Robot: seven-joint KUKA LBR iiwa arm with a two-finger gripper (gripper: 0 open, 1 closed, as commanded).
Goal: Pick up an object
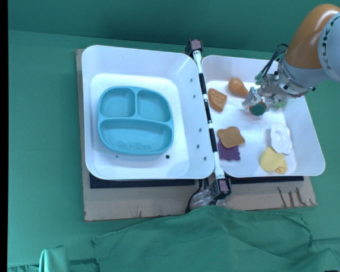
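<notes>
**Operator:** Report pincer position and state.

**Arm:** My pincer (260, 102) was low in the right bin (306, 129), toward its far side. A small dark teal-green object (258, 109) sat at the fingertips, touching them. The view did not resolve whether the fingers were clamped on it or merely against it, so I could not tell the state.

**Operator:** Orientation of that object?

**Arm:** It appeared roundish and compact. No long axis or pointing direction could be determined; it was too small and partly covered by my wrist.

**Operator:** List the remaining contents of the right bin.

**Arm:** An orange drumstick-shaped piece (237, 87) lay just to the camera's left of the pincer, long axis running diagonally, narrow end toward the near right. An orange waffle piece (217, 99) lay near the divider (208, 123). A brown toast slice (230, 136) overlapped a purple piece (229, 152). A white piece (281, 137) and a yellow piece (272, 160) lay at the near right.

**Operator:** Left bin?

**Arm:** The left bin (96, 61) held a blue divided plate (135, 120), three compartments, long axis across the bin. Both bins rested on the bench (45, 123).
</notes>
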